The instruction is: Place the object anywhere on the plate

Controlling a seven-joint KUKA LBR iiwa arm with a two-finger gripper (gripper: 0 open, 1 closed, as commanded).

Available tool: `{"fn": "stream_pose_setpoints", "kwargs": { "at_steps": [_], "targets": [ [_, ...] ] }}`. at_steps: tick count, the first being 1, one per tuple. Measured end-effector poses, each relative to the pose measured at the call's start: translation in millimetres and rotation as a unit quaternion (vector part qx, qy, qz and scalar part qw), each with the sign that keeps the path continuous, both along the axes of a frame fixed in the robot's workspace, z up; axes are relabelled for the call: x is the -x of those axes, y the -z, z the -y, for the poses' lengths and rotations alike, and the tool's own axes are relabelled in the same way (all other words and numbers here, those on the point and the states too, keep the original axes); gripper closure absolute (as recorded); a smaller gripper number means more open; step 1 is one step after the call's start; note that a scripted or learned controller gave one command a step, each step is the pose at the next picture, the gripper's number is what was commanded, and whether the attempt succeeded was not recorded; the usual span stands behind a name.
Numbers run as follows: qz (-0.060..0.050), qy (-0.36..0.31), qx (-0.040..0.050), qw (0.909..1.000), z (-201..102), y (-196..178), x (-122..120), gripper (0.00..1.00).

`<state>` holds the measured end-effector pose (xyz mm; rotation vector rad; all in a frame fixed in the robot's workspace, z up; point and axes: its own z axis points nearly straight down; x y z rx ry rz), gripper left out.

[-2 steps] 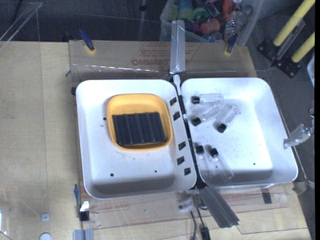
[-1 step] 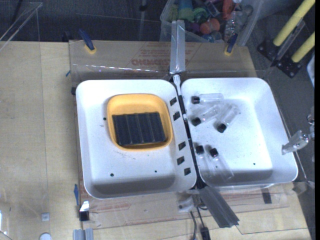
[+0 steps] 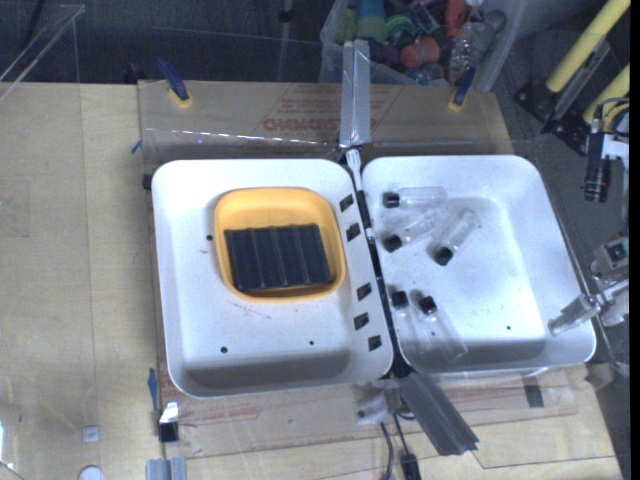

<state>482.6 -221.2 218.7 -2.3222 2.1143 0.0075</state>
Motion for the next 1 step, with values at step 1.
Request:
{"fn": "stream_pose_setpoints", "kwargs": {
  "at_steps": [1],
  "targets": [
    [0.000,-0.156,-0.0010,0.9877,-8.8,12.0,1.7,0.00]
  ]
}}
